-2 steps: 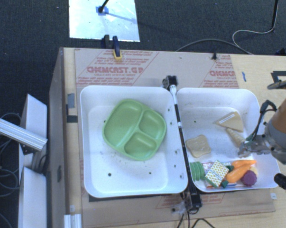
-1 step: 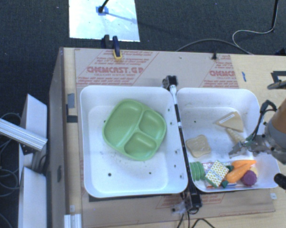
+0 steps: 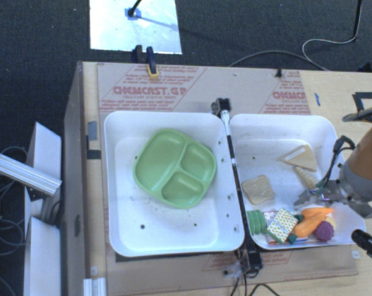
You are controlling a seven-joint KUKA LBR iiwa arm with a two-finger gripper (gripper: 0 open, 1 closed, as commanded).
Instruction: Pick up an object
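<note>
Toys (image 3: 297,222) crowd the right bin's (image 3: 278,127) near edge: carrot, purple ball, green piece. I see my gripper (image 3: 315,195) just above them; jaw state I cannot tell. Bare floor lies behind.

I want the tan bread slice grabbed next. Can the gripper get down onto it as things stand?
Probably yes. The bread slice lies flat and alone on the right bin floor, nothing on top, with the gripper just beside it.

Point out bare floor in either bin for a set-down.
Right white bin: bare back half, behind the tan bread slice; front corner crowded with toy food. Left white bin: front strip, ahead of the green divided plate.
</note>
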